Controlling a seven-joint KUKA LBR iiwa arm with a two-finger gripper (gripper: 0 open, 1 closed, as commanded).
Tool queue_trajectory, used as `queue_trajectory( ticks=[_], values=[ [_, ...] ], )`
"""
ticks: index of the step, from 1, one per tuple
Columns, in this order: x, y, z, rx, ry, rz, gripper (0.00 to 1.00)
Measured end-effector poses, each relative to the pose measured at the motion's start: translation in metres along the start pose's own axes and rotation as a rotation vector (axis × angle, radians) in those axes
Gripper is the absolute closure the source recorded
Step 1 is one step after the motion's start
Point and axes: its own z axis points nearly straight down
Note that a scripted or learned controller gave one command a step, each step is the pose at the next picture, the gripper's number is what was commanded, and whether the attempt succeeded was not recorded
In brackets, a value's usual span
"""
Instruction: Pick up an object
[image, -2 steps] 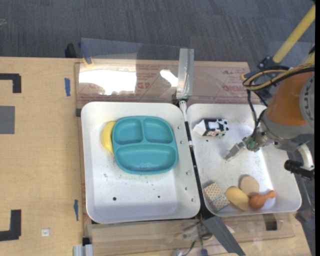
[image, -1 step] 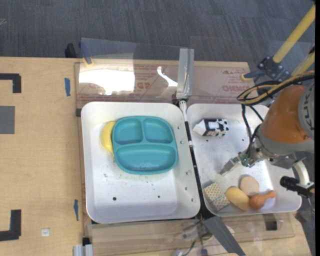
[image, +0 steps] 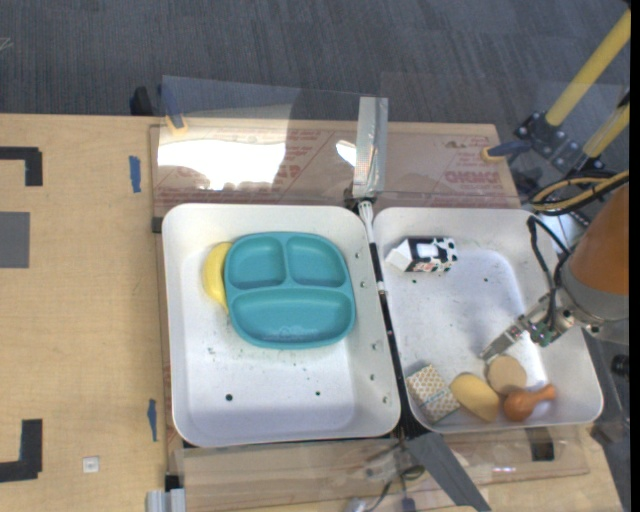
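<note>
Camera view, looking down at the surface (image: 80, 300) w/ two white bins on it. Using the right bin (image: 470, 300) as the landmark: the claw (image: 500, 345) is down inside it, toward its right side, hanging just above the stuff piled at the near edge. Fingers look spread apart a bit, nothing between them afaict. The arm (image: 600, 270) comes in over the bin's right wall.

Things in the right bin: a tan round piece (image: 506, 373) just below the claw, not clearly touching it. Right beside that, a yellow potato-ish lump (image: 474, 395) and an orange-brown pear-shaped thing (image: 524, 401), all bunched along the near wall. A small patterned pouch (image: 430, 388) sits at the near-left corner. A black & white carton (image: 424, 254) lies toward the far-left corner, well apart from the claw.

Left of the right bin is the other bin (image: 280, 400), holding a teal divided plate (image: 290, 288) w/ a yellow thing (image: 214, 272) poking out from under its left side.
</note>
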Motion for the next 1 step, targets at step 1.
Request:
queue_trajectory(
  ticks=[1],
  values=[
    [-0.0038,-0.0093,-0.0021,-0.014,0.011,0.31,0.0]
  ],
)
